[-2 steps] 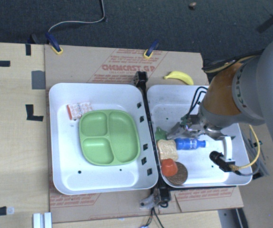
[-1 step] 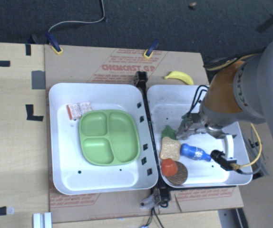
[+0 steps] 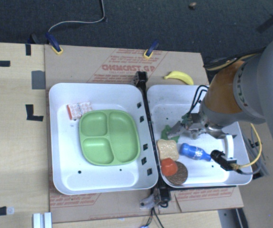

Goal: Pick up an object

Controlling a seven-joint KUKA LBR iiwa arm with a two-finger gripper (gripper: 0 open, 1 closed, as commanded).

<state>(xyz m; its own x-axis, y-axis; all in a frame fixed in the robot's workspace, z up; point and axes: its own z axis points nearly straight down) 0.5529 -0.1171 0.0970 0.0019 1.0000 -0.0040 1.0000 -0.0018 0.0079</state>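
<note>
The right bin holds a blue bottle lying on its side, a beige sponge-like block, a red cup, a brown round disc and a small green object. My gripper hangs low in this bin. It is just right of the green object and above the blue bottle. I see nothing lifted off the bin floor. The arm's orange band and grey body cover the bin's right side.
The left bin holds a green divided plate and a small red and white packet behind it. A yellow banana lies on the cardboard behind the right bin. A black divider runs between the bins.
</note>
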